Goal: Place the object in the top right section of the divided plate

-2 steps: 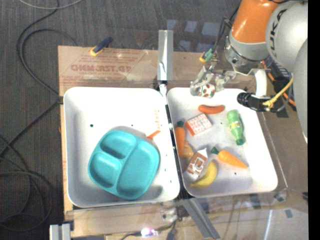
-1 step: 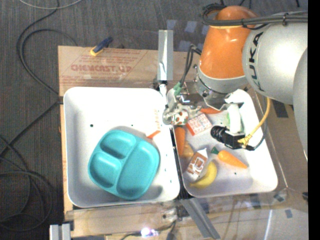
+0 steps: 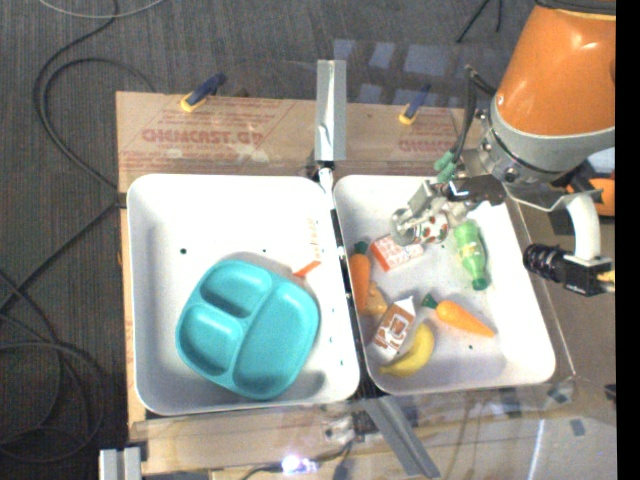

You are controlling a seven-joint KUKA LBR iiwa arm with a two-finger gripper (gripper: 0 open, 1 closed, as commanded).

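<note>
Camera view: the gripper (image 3: 412, 220) hangs over the right bin (image 3: 530, 363), just above a red-and-white carton (image 3: 396, 253); finger state cannot be told. The divided plate (image 3: 250, 326) sits at 9 o'clock, in the left bin (image 3: 150, 268).

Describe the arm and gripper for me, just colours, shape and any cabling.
The arm is a bulbous orange shell over a grey ring at the wrist. Below it sits dark hardware with small green parts and thin cables. The gripper is slim, metallic grey with black and white bits. A white curved piece and a black ribbed part stick out beside the wrist.
</note>
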